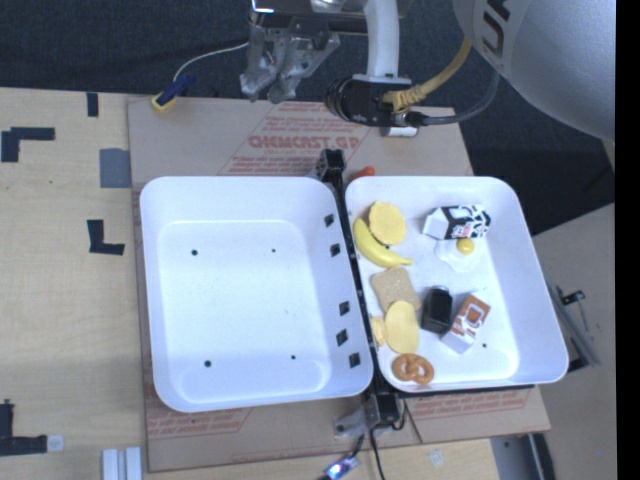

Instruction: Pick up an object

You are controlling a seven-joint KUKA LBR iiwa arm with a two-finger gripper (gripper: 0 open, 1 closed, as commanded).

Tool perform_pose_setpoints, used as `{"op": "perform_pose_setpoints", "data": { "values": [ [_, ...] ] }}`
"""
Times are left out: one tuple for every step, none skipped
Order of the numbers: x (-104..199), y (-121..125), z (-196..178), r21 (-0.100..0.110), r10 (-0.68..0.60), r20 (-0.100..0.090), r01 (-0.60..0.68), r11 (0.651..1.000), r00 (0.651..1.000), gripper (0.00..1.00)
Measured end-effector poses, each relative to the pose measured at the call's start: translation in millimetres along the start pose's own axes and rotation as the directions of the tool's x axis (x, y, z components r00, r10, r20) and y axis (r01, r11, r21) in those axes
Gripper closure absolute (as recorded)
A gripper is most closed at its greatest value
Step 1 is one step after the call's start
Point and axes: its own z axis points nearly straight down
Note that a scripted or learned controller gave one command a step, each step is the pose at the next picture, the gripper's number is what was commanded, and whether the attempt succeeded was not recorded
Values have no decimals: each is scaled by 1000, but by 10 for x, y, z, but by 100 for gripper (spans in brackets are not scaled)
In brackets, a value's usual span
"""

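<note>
My gripper (274, 86) hangs high above the bench, beyond the far edge of the left bin (160, 268), with nothing seen in it. All the objects lie in the right bin (530, 268): a yellow banana (378, 249) next to a round yellow piece (388, 222), a white, black and red carton (455, 223), a fried egg (462, 251), a slice of bread (395, 287), a pale yellow oval piece (402, 326), a black block (436, 309), a small red and white box (467, 320) and a pretzel (412, 369).
The two bins meet along a black hinged divider (345, 268). They rest on a brown cardboard sheet (290, 143). A blue and yellow clip (172, 92) lies at the cardboard's far left corner.
</note>
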Motion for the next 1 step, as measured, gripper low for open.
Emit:
{"op": "perform_pose_setpoints", "data": {
  "values": [
    [-805, -458, 15, 3, 8, 3, -8, 1000, 1000, 100]
  ]
}}
